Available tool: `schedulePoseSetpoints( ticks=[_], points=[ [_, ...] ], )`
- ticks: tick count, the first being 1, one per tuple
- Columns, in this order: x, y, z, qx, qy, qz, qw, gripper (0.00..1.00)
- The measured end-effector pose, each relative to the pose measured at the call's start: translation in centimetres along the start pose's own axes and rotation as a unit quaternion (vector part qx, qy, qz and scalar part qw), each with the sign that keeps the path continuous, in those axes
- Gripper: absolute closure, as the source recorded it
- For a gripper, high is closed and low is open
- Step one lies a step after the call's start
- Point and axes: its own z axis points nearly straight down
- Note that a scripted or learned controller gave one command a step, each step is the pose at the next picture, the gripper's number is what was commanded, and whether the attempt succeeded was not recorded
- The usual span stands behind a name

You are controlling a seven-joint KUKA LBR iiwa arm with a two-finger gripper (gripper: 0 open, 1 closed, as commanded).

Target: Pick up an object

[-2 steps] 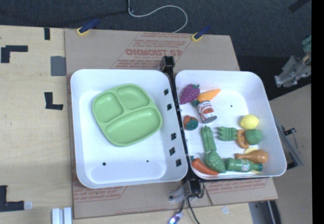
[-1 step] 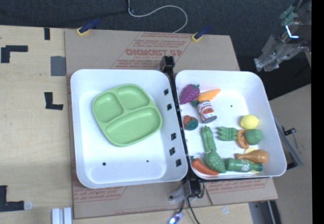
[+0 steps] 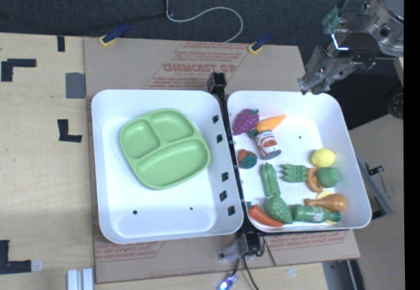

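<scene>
Several small toy foods are lying in the right bin [image 3: 341, 118], right of frame centre: a lemon [image 3: 323, 157], a purple grape bunch [image 3: 245, 121] and a little can [image 3: 268, 144]. They are probably light, hard and slick; the can's straight sides are offering the surest hold. Hovering at upper right, the gripper [image 3: 315, 82] is carrying nothing, its fingers too dim to tell whether parted.

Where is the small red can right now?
The red can lies in the right bin, near its left wall, just below the carrot and right of the purple grapes.

Fixed overhead camera, slanted down, both bins [image 3: 105, 151]
</scene>
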Motion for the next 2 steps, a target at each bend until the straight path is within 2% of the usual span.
schedulePoseSetpoints(
  ticks=[2],
  points=[
    [9.3, 0.0, 0.2, 0.0, 0.0, 0.001, 1.0, 1.0]
  ],
)
